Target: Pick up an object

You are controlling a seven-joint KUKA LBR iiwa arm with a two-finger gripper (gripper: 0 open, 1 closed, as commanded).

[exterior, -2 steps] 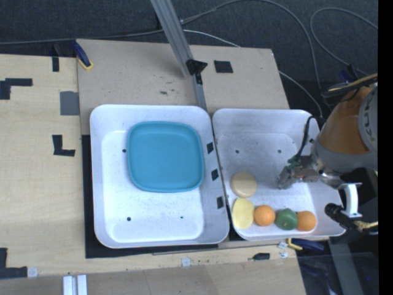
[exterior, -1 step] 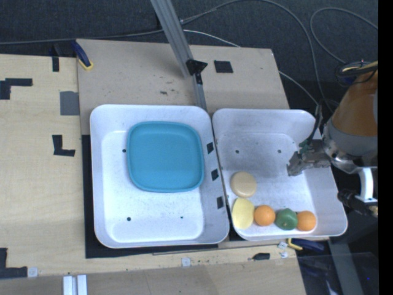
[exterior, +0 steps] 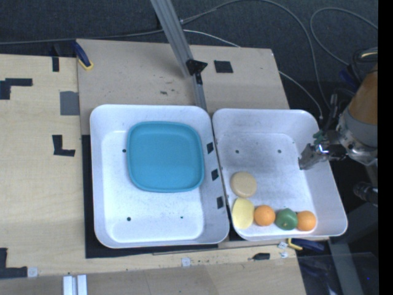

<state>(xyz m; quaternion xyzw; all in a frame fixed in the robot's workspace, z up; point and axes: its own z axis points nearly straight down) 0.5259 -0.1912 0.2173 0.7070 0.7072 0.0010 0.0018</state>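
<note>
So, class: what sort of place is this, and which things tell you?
Probably a robotics lab test bench: two white bins side by side on a taped wooden board, a robot arm with its claw at the right bin, and loose cables behind.

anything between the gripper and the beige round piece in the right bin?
Nothing: in the camera view, bare white bin floor separates the gripper from the beige round piece.

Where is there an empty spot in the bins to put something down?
The right bin is bare across its back half, above the tan disc. The left bin has a bare strip in front of the blue plate. It is crowded along the right bin's front edge, where the yellow, orange and green pieces sit.
</note>
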